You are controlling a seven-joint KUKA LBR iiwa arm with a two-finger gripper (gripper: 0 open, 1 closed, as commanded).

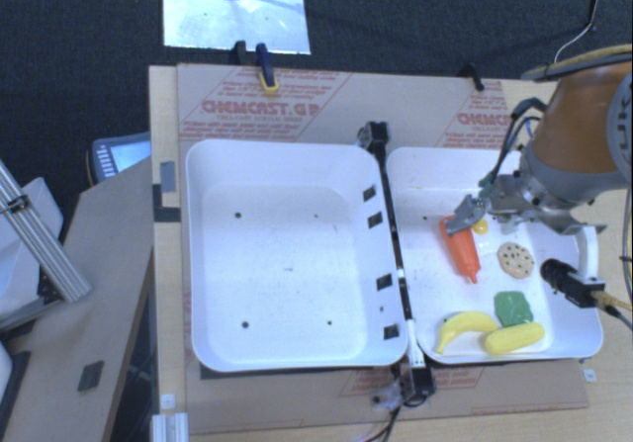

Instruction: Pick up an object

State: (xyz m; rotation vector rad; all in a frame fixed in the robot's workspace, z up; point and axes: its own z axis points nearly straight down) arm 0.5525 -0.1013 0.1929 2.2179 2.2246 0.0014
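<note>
Where the right bin (427, 173) meets its middle floor lies an orange carrot (464, 249), tip pointing toward the near edge. Gripper (467, 217): at the carrot's top end, fingers closed on it. Just right: round cookie (514, 259). Nearer edge: green piece (513, 308), yellow banana (463, 327), yellow corn-like piece (514, 337). Left bin (213, 173) alongside.

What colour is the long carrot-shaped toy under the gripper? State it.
Orange, clearest in the camera view: long carrot-shaped toy.

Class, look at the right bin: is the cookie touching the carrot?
Apart. In the camera view a strip of white bin floor shows between the cookie and the carrot.
</note>
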